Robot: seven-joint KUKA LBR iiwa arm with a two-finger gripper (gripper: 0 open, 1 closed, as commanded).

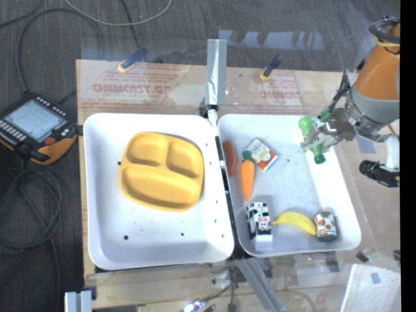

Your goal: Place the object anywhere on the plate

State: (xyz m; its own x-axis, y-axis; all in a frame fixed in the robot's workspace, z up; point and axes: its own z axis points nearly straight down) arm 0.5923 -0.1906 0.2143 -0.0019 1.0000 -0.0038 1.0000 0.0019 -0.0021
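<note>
A yellow plate [162,169] with three compartments lies in the left bin [104,239]. My gripper [317,139] hangs over the upper right corner of the right bin [344,229], far to the right of the plate. It is shut on a small green object [306,124]. One green end sticks out above the fingers and the other end below them. The object looks lifted off the bin floor.
In the right bin lie an orange carrot [247,178], a red piece [229,157] by the left wall, a small colourful carton [260,153], a cow-patterned carton [260,220], a banana [294,221] and a can [325,225]. A teach pendant [36,125] sits at the far left.
</note>
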